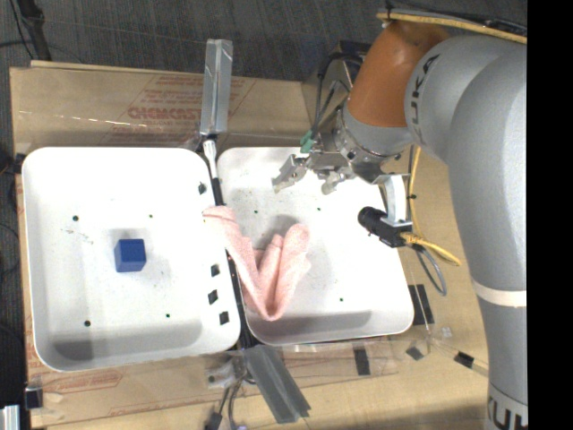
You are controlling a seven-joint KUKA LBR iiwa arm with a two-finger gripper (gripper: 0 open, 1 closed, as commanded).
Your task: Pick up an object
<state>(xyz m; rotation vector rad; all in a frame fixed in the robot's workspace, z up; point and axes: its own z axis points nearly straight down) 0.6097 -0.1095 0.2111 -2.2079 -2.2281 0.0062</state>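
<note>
Bench (81, 88) bears left bin (54, 186), right bin (376, 276).

Bench, seen from above at a slant. Left bin (54, 177): one blue cube (131, 254), resting on the floor left of centre. Right bin (376, 285): one pink cloth (269, 262), folded into a V, one end draped over the wall shared with the left bin. Arm (466, 133) (grey, orange band) enters from the right. Gripper (307, 176): above the right bin's far part, fingers spread, nothing between them, apart from the cloth.
</note>
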